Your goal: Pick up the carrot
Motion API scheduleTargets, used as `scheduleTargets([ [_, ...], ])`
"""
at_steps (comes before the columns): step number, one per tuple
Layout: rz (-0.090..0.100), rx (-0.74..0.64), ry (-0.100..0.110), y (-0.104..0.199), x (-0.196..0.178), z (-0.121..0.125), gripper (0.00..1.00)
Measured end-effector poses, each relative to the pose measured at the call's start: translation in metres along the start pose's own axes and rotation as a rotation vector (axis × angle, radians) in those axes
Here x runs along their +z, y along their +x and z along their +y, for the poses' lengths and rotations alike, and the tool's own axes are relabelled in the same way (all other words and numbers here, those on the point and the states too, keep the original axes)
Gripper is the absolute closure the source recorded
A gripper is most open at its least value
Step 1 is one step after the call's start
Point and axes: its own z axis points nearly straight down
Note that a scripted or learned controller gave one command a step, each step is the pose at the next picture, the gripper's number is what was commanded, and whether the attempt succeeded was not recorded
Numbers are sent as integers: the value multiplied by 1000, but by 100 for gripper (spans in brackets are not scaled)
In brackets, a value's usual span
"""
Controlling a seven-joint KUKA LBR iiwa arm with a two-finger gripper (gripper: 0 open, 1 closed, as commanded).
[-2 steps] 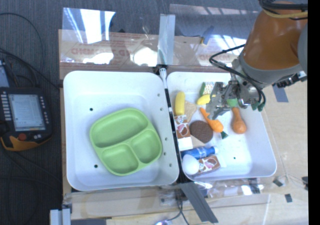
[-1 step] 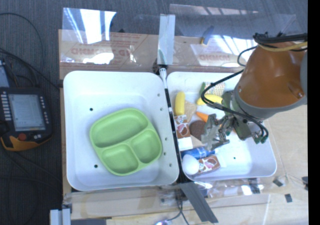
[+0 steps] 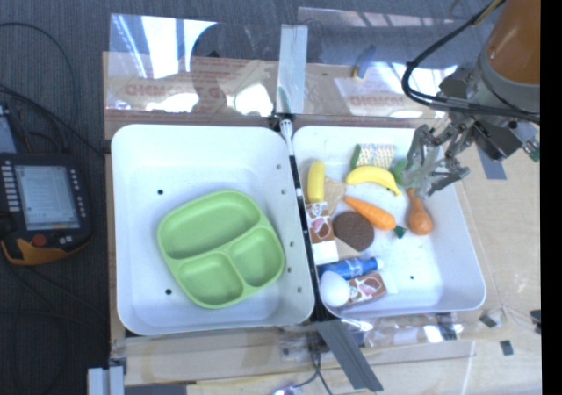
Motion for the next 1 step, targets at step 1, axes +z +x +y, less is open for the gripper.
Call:
scheduleTargets([
  [1,4,0,-4,0,2,0,0],
])
